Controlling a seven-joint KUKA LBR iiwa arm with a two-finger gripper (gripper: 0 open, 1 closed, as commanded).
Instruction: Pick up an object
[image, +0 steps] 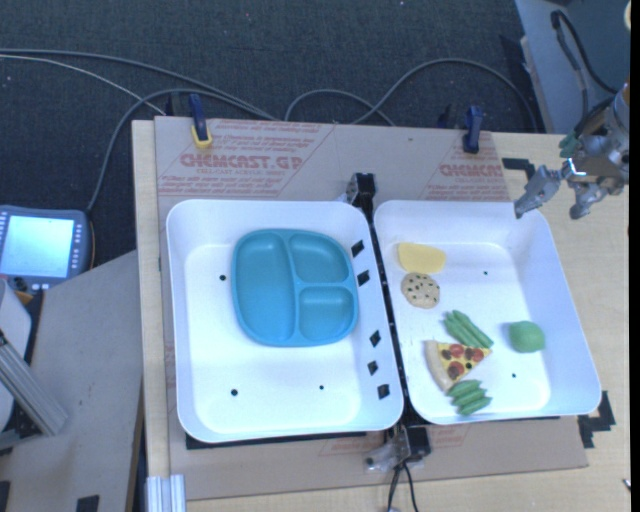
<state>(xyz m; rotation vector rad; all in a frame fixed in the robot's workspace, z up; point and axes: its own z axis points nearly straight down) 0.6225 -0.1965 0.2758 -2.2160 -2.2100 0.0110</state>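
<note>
My gripper (556, 200) hangs at the right edge of the view, above the far right corner of the right bin (560, 300). Its two fingers are spread apart with nothing between them. In the right bin lie a yellow piece (421, 258), a chocolate-chip cookie (420, 291), green bean pods (466, 328), a pizza slice (452, 361), another green pod (469, 397) and a green ball (527, 336). All of them sit below and to the left of the gripper.
The left bin (200, 380) holds a blue divided plate (295, 286). A black clip (361, 187) stands at the far end of the seam between the bins. Blue clamps (199, 120) (472, 130) pin the board at the back.
</note>
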